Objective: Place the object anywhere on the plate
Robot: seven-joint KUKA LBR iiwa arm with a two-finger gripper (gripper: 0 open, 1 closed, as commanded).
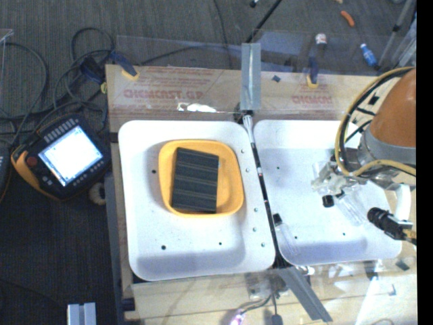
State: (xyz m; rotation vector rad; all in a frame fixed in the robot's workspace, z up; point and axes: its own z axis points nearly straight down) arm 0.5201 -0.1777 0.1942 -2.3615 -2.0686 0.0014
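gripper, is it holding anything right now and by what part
Nothing shows between its fingers. The gripper is over the right bin, while the dark ridged block already lies on the yellow plate in the left bin.

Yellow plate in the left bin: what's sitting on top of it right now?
A dark ribbed block lies flat on the yellow plate, inside its rim. The plate's middle under the block is covered, so whatever is there cannot be seen.

The dark, ribbed rectangular block [195,180] looks matt, its top grooved in bands. The square yellow plastic plate [233,185] under it is smooth with a soft sheen. Both shallow white plastic bins [196,249] look smooth and slightly glossy. The surface [169,93] behind them looks like plain matt brown cardboard.
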